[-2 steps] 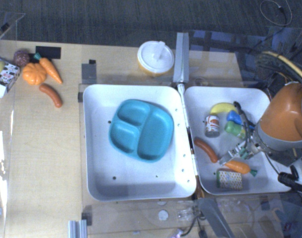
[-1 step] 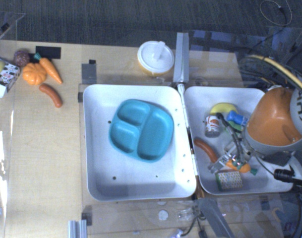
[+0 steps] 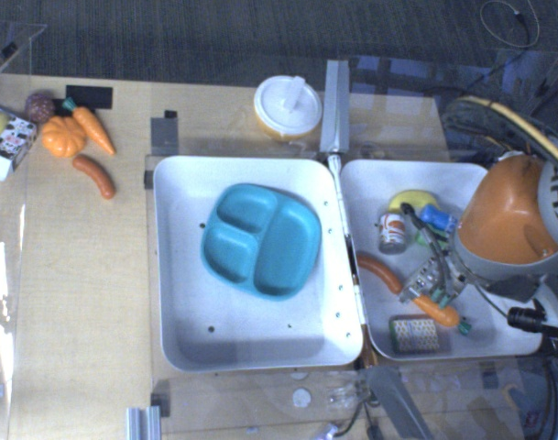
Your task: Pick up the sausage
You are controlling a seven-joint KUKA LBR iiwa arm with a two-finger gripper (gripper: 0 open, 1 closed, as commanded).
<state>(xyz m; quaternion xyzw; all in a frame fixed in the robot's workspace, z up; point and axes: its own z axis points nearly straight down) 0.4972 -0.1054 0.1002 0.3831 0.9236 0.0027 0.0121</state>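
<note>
A robotics lab: white bins (image 3: 169,273) of toy food on a cabled bench (image 3: 68,291).

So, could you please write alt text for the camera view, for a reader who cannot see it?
The robot's claw hangs over the right bin, close to a sausage and a carrot lying there with a can. The left bin holds a blue divided plate.

Two white bins (image 3: 169,273): the left one bears a blue divided tray (image 3: 261,238), the right a reddish-brown sausage (image 3: 380,272), an orange carrot (image 3: 438,311), a yellow banana (image 3: 412,199), a silver can (image 3: 393,232) with a red label, and a grey grater (image 3: 414,335). On the pale wood bench (image 3: 68,282): an orange pumpkin (image 3: 62,136), another orange carrot (image 3: 94,128) and a second reddish sausage (image 3: 95,176)
</note>
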